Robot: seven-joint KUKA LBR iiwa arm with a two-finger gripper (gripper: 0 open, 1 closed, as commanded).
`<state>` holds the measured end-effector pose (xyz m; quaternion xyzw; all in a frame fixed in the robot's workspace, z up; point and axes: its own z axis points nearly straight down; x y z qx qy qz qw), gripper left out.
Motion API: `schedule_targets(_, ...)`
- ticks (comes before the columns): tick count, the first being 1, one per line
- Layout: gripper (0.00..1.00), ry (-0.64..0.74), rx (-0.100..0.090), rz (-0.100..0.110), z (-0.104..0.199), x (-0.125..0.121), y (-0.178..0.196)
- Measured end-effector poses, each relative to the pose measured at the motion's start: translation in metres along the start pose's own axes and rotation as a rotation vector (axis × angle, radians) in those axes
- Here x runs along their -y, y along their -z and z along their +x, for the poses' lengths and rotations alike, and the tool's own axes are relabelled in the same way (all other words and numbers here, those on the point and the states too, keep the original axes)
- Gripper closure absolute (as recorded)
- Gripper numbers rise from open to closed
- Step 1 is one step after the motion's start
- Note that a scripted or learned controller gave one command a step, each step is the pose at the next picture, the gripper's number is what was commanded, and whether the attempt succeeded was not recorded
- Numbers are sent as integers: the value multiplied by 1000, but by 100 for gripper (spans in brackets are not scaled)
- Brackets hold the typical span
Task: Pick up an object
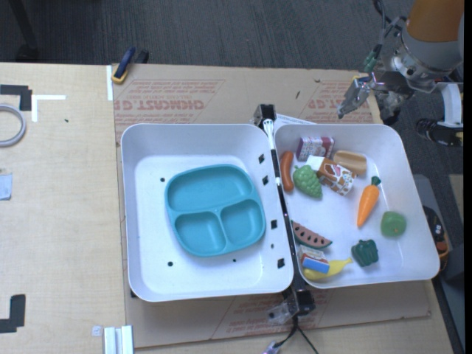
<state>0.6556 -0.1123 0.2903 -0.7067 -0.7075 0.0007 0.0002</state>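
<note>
Teal divided plate (214,211) in left bin (140,220); brown cardboard (221,94) beneath both bins.

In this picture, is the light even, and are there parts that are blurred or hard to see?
Camera view: the light is soft and even, and the toys in the right bin throw only faint shadows. The teal tray in the left bin is sharp, without strong glare. The gripper at the upper right is small and slightly blurred, so the state of its jaws cannot be read.

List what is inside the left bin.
The left bin holds one teal divided tray, lying flat with three compartments that look bare. Whatever sits beneath the tray is covered. The toy food all lies in the right bin.
</note>
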Motion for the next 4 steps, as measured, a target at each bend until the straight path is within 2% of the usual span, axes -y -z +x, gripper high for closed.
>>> schedule_targets(1,0,-4,0,0,5,17,-199)
schedule_targets(2,0,-5,-1,1,17,71,-199)
schedule_targets(3,100,-9,0,1,16,70,-190)
schedule_targets(4,100,-2,0,-1,55,117,-99)
